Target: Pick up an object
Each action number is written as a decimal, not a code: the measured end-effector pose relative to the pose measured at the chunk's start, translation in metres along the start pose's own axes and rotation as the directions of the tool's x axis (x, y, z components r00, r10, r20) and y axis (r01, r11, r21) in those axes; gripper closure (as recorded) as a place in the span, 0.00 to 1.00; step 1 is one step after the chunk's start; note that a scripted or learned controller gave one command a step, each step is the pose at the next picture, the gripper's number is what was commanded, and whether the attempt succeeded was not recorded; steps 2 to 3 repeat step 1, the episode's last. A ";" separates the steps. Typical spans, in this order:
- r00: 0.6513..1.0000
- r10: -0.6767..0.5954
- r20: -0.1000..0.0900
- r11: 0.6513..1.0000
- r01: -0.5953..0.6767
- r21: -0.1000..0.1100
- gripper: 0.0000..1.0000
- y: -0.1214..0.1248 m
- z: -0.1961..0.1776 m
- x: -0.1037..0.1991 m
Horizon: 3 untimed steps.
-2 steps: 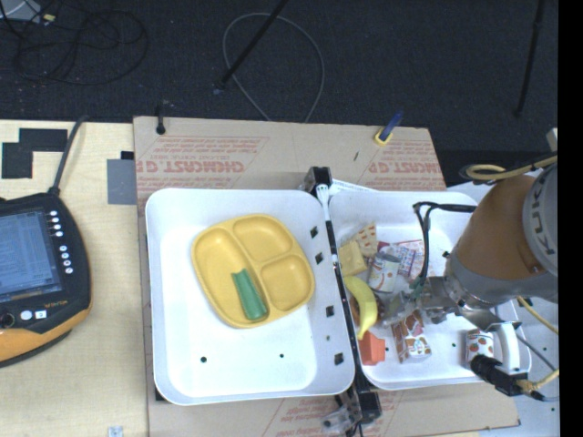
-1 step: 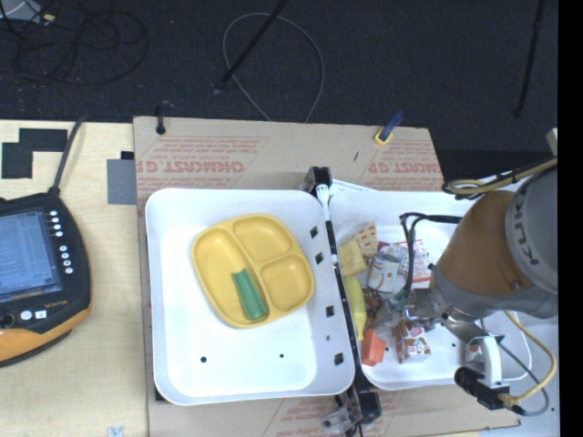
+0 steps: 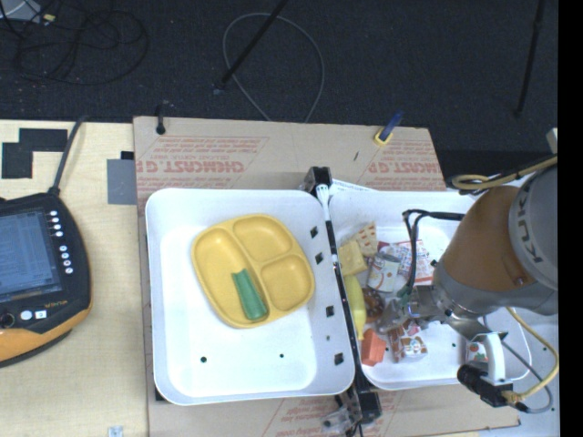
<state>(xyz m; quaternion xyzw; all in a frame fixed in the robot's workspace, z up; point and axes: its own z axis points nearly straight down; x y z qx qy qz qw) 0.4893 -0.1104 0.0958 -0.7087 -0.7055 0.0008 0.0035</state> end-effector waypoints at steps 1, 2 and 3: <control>1.000 -0.015 0.002 1.000 0.015 -0.015 1.00 0.090 -0.096 0.076; 1.000 -0.015 0.002 1.000 0.015 -0.015 1.00 0.090 -0.096 0.076; 1.000 -0.015 0.002 1.000 0.015 -0.015 1.00 0.090 -0.096 0.076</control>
